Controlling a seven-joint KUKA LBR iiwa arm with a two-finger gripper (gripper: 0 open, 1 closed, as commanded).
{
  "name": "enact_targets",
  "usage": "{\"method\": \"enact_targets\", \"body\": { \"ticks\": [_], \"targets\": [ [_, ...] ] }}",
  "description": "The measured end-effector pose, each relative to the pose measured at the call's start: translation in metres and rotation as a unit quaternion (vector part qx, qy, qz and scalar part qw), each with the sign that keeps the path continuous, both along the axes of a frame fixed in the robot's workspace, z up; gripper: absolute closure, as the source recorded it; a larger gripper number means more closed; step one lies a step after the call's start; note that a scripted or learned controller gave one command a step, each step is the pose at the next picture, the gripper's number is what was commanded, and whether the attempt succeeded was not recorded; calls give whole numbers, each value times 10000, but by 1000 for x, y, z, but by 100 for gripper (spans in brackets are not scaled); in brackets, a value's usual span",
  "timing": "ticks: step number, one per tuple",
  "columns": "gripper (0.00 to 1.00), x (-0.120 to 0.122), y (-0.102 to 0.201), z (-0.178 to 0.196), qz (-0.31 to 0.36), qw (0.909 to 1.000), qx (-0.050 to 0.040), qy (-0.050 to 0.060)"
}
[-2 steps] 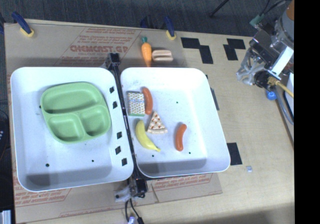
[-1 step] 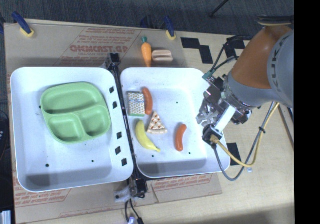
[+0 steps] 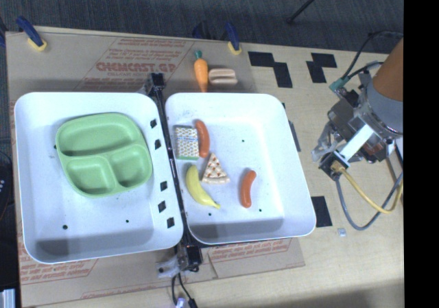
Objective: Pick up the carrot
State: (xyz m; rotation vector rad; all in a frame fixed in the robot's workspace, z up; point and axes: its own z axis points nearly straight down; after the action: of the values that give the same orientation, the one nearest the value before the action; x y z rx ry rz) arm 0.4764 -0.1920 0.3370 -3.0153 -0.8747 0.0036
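Behind right bin [image 3: 274,111]: carrot [image 3: 200,72]; left bin [image 3: 27,162] holds green tray [image 3: 103,154].

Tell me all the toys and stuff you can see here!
carrot: 1, orange, on the bench behind the right bin
hot dog bun: 1, tan, beside the carrot
sausages: 2, red-orange, right bin
banana: 1, yellow, right bin
pizza slice: 1, right bin
cracker: 1, speckled, right bin
divided plate: 1, green, left bin
bins: 2, white
end effector: 1, grey, right of the bins
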Motion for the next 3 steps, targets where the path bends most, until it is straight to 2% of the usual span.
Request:
{"method": "enact_targets", "body": {
  "ticks": [1,2,3],
  "targets": [
    [100,0,-19,55,390,9992,0,-1],
    [100,0,1,100,139,9999,3,-3],
    [100,0,-4,70,494,9988,2,6]
  ]
}}
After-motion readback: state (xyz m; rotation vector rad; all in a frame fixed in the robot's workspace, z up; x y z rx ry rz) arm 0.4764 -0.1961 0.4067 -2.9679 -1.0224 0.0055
